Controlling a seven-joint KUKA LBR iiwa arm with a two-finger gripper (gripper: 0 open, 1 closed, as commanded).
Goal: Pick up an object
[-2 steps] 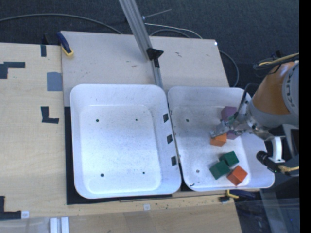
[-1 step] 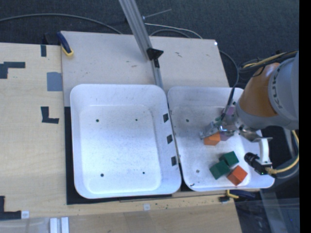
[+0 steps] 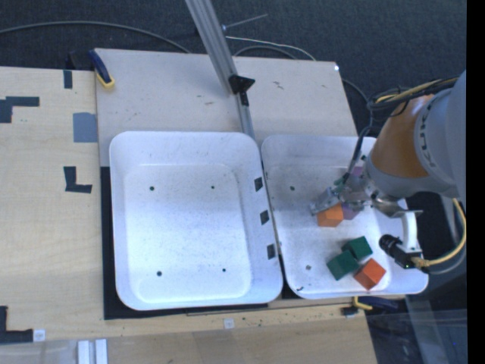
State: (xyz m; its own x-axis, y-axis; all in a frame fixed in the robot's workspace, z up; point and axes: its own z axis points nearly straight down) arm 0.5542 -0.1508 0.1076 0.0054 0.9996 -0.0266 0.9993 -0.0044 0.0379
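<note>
Orange block [image 3: 330, 218] sat in the right bin [image 3: 303, 165], roughly mid-bin, and your gripper [image 3: 334, 201] was right on top of it, touching or nearly so at its upper edge. You couldn't tell from this angle how the tool was set: the tip was a blur of grey and purple, and nothing showed clearly whether the block was gripped. So call it contact at best, not a hold.

Your arm [image 3: 424, 142] came in from the right side, grey body with the orange band [image 3: 395, 146] above the wrist, leaning over the bin's right wall. A purple bit [image 3: 352, 209] showed just beside the orange block on its right, under the wrist; you couldn't say whether it was a separate object or part of the tool.

Lower in the same bin you had three more pieces clustered near the front right corner: a green block [image 3: 357, 247], a second green block [image 3: 342, 265] touching it at lower left, and an orange-red block [image 3: 370, 274] just right of that one. All three were well apart from the gripper.

Left bin [image 3: 182, 146] sat beside the right bin, walls touching along the middle. A metal rail [image 3: 216, 40] ran down slantwise from the top towards the gap between the bins. Bench [image 3: 45, 203] was light wood with dark tape marks at left.
</note>
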